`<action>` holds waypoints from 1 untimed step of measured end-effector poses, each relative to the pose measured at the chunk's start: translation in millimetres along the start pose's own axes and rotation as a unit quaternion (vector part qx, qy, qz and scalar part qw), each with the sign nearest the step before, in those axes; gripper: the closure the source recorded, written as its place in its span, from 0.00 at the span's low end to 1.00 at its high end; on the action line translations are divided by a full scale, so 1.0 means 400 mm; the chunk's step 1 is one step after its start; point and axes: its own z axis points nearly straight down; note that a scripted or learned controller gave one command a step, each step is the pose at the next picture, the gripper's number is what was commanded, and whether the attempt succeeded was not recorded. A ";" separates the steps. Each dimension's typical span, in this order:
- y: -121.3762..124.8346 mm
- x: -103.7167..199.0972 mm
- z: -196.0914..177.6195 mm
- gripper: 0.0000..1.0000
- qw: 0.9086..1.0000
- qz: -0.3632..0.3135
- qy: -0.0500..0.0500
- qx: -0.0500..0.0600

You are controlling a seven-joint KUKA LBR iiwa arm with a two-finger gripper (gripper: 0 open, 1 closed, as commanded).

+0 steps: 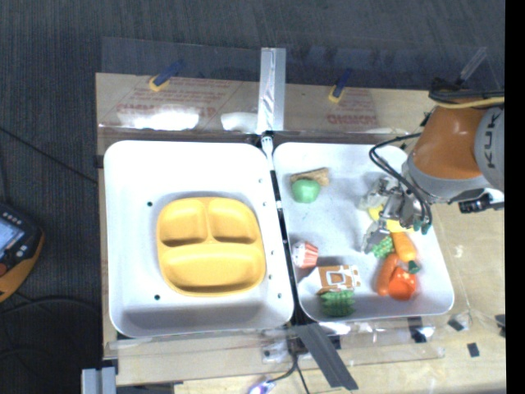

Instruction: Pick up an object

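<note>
The arm's two-finger gripper (382,220) is down inside the right-hand shallow white plastic bin (353,156), low over the bin's right side — whether its jaws are spread or closed cannot be told from this angle, with wrist and cabling in the way.

The likeliest target sits right at the gripper: a small orange plastic toy carrot with a green leafy tuft (395,249), lying just beside and below the fingertips, its green end touching or nearly touching them. It looks light and rigid, a hollow moulded toy with a smooth, somewhat slippery skin — a pinch across the narrow orange body should serve better than a grab at the tuft. It tapers, so a grip near the thick end risks squeezing it out.

Just below the carrot, touching it, lies a red-orange plastic toy pepper (398,282); crowding there could spoil a clean close. Left of the carrot, well apart, sit a green round toy fruit (305,190), a small pink-and-white toy cupcake (303,254) and a little printed orange carton (337,278). The left-hand bin holds a yellow compartmented tray (212,245).
</note>
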 end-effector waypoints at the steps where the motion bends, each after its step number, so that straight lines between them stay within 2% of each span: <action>1: 0.110 0.025 -0.001 0.00 0.994 0.109 -0.001 0.001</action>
